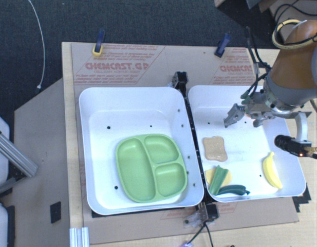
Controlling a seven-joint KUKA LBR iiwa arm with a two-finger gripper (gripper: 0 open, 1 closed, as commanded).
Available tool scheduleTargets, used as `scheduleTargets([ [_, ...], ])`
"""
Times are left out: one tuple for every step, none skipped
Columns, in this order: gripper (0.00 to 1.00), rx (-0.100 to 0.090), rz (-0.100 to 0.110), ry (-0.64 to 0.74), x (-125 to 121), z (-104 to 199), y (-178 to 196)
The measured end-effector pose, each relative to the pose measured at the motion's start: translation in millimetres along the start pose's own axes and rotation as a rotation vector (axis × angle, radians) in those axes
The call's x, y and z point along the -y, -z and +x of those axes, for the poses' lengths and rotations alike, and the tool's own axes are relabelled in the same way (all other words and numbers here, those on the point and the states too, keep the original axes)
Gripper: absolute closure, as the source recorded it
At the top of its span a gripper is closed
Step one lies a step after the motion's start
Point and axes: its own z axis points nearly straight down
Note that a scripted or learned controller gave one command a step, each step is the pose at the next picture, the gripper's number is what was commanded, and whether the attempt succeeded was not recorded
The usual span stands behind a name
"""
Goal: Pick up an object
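**benchwatcher:** Standing by the rig. Nearest me in the right bin [297, 187] there's a green pepper-looking toy [231, 190] lying against a yellow-green wedge [218, 179], both tucked near the front wall. A banana [272, 172] sits off to the right, a slice of toast [215, 148] just behind the wedge. Nothing picked yet.

**gripfan:** And the claw?

**benchwatcher:** The gripper [249, 112] hangs over the bare back part of that bin, well apart from everything. Nothing's between its fingers; whether they're wide or narrow I honestly can't tell, it's a grey blur from here.

**gripfan:** So the risk?

**benchwatcher:** I'd guess a straight drop closes on plain plastic. The toast is flat, so fingers could skid off it. The pepper pile could shove into the wall. The green divided plate [150, 167] in the left bin [91, 138] looks too broad.
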Motion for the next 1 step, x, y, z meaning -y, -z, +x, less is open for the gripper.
scheduleTargets([
  [0.0, 0.002, -0.013, 0.003, -2.9, 0.1, 6.7],
])
